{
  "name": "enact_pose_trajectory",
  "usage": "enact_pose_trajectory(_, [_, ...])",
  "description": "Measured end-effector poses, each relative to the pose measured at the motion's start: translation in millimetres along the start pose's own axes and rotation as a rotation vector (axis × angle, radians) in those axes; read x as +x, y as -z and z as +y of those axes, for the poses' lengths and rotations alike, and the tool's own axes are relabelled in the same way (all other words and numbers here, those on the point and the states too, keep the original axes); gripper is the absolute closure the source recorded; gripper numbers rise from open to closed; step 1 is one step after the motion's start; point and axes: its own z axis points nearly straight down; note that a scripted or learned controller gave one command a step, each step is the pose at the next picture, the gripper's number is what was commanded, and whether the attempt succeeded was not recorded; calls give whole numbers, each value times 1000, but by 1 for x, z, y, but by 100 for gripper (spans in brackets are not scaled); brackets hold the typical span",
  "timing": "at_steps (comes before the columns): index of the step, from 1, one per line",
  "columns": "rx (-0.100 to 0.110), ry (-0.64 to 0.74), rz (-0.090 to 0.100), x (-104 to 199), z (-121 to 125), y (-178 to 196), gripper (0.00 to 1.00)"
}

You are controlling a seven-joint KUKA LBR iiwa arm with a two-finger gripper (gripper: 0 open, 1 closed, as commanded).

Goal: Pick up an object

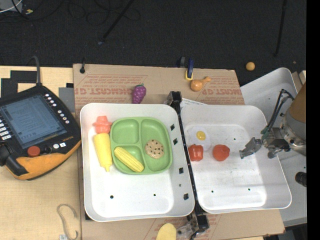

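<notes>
In the right bin (235, 196) lie a red tomato (221, 152), a red pepper (195, 153) and a small yellow piece (201, 135). My gripper (260, 152) hangs over the right part of this bin, to the right of the tomato and apart from it. It is open, with nothing between its fingers. The left finger (248, 150) points toward the tomato.
The left bin (130, 199) holds a green divided plate (141, 145) with a corn cob (128, 159) and a cookie (154, 148), plus a yellow bottle (102, 146). A teach pendant (35, 129) lies at the left. A purple grape toy (138, 93) and an orange gourd (199, 83) rest behind the bins.
</notes>
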Motion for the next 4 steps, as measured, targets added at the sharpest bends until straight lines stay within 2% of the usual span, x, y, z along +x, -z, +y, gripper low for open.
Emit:
enact_pose_trajectory(1, [-13, 2, -3, 0, 3, 8, 0])
enact_pose_trajectory(3, [-10, 5, -2, -5, 14, -105, 0])
enact_pose_trajectory(4, [-13, 0, -2, -5, 14, -108, 0])
